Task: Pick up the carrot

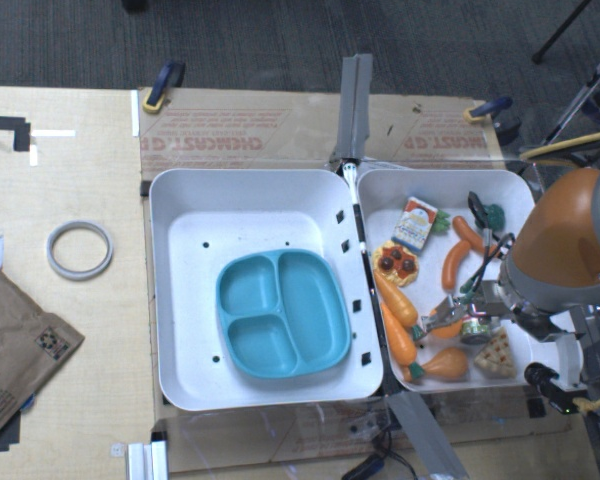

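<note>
Gripper (442,320) low in the right bin (520,183), lower right of frame, fingers apparently spread, nothing between them. Carrot (398,305) just left of it, slanted along the bin's left wall. Second carrot (401,348) below. Pizza slice (397,263) above. Teal divided plate (282,313) centred in the left bin (180,268).
</note>
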{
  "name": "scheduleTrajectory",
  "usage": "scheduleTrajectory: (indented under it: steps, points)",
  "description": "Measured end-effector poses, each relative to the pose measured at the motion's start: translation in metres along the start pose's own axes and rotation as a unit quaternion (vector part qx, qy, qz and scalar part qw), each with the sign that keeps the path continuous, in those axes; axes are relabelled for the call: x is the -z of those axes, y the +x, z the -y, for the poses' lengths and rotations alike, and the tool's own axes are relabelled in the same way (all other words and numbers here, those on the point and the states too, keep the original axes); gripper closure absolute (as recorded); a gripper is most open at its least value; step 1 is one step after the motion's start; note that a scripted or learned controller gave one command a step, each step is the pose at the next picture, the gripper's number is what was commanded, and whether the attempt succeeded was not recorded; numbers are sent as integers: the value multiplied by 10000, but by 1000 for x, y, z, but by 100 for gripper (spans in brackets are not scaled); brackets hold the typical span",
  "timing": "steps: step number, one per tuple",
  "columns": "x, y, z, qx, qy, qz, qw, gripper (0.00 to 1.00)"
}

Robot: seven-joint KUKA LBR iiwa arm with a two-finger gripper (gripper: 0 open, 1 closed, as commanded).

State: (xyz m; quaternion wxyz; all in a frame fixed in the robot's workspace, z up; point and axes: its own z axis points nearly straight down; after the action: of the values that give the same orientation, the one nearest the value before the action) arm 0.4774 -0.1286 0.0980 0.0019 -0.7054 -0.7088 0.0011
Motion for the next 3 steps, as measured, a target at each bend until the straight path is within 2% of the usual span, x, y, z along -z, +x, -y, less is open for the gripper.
scheduleTrajectory:
  steps: [1,2,3]
  points:
    - [-4,18,-3,-824,-45,5,9966,0]
    - [2,18,-3,-838,-24,0,9965,100]
    - [91,87,-2,-1898,6,14,9818,100]
